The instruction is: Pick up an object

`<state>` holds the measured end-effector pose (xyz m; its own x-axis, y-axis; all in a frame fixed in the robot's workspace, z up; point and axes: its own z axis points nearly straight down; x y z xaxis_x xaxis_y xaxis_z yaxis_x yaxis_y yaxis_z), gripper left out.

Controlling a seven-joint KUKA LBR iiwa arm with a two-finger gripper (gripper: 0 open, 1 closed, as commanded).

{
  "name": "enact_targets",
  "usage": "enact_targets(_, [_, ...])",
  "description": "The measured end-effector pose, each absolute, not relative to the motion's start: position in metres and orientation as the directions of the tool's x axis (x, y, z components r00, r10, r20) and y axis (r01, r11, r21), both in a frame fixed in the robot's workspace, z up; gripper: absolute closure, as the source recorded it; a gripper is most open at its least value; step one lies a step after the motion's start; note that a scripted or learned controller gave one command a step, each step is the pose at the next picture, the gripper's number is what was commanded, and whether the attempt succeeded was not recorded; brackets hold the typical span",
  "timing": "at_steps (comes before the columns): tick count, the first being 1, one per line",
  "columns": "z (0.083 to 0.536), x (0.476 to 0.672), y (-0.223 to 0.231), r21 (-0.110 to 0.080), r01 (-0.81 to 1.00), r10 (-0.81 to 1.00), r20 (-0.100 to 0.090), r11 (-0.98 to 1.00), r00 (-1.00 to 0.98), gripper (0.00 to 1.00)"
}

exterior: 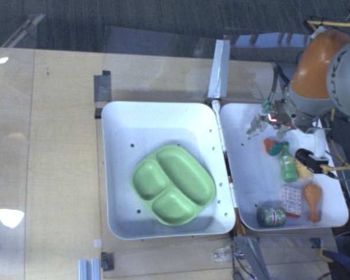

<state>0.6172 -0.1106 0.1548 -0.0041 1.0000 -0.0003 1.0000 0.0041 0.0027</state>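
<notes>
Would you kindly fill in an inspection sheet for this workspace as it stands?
Surface: pale wooden bench bearing the left bin and the right bin, both white, side by side.
Job's things: in the right bin, a green bottle, a small red and teal item, a checkered packet, an orange item and a green can on its side.
Clutter: green divided plate alone in the left bin.
Grippers: gripper hovers over the right bin's far left part, just beyond the red and teal item.
Cables: dark cable by the wrist.
Surroundings: dark floor beyond the bench; metal post behind the bins' shared edge.
</notes>
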Motion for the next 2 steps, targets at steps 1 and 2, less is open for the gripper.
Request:
enact_targets(1, [0.089, 0.6, -0.143, 0.012, 1.0, 1.0, -0.001, 0.003, -0.003, 0.0])
enact_targets(2, [0.169, 0.631, -0.203, 0.006, 1.0, 1.0, -0.002, 0.004, -0.004, 0.0])
